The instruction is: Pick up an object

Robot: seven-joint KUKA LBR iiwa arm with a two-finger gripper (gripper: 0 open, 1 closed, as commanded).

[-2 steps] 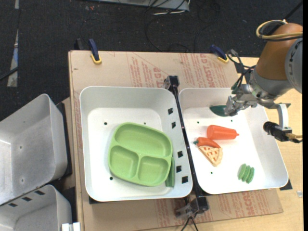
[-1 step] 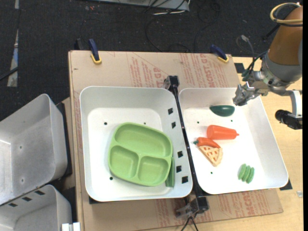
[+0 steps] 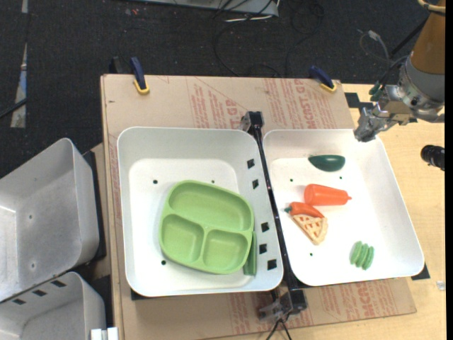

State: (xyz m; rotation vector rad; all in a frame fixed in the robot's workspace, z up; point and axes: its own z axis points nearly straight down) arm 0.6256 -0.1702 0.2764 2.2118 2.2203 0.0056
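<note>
green tray (image 3: 206, 227), pincer (image 3: 367, 130) above bin corner (image 3: 368, 144)

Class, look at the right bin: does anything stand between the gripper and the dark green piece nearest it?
Nothing visible does. The gripper hangs over the right bin's far corner, and bare white floor separates it from the dark green piece.

Two white bins side by side, left bin (image 3: 134, 190) held green divided tray (image 3: 207, 227), right bin (image 3: 396, 197) held dark green piece (image 3: 327, 162), orange carrot (image 3: 326, 195), red pepper (image 3: 304, 209), pizza slice (image 3: 313, 227), green pod (image 3: 362, 255), gripper (image 3: 368, 127) sat over right bin's far-right corner, nothing seen betw. fingers.
</note>
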